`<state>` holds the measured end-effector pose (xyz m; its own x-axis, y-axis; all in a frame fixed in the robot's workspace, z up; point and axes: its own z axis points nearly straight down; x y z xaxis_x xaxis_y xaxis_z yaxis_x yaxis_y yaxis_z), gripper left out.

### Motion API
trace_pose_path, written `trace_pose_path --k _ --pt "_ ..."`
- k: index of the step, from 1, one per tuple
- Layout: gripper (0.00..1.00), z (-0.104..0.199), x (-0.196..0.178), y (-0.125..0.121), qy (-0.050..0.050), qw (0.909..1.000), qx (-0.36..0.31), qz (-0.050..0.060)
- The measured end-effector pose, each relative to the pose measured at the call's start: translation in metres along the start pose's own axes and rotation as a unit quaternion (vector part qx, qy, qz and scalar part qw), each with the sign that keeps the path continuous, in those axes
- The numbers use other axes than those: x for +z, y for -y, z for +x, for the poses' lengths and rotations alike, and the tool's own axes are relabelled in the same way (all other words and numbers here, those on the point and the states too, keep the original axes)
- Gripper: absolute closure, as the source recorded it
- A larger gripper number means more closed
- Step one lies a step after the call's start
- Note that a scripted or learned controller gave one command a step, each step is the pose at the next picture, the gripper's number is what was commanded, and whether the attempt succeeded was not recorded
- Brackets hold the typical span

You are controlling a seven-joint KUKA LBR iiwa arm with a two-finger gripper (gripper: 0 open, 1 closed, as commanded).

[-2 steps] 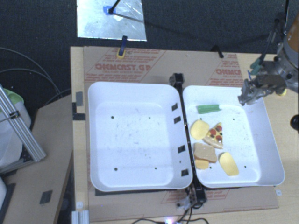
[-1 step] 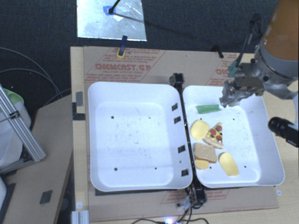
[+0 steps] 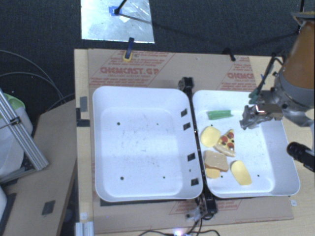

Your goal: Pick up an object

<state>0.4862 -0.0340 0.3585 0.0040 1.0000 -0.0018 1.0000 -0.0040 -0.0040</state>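
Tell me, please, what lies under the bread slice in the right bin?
A yellow piece pokes out from beneath the bread slice at its lower left edge. How far it extends underneath is covered.

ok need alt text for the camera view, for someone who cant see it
A grey and orange robot arm reaches in from the right, its gripper above the right bin, which holds toy food: a green piece, a pizza slice, a bread slice and yellow pieces. A left bin sits beside it.
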Motion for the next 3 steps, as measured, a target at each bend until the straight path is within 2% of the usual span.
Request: trace_pose_path --k 1,2,3 --pt "1.0 0.062 -0.07 -0.001 -0.002 1.0 -0.007 -0.007" --pt "1.0 0.028 -0.003 0.0 0.0 1.0 -0.001 -0.001" --pt "1.0 0.07 -0.013 0.0 -0.002 1.0 -0.006 -0.003"
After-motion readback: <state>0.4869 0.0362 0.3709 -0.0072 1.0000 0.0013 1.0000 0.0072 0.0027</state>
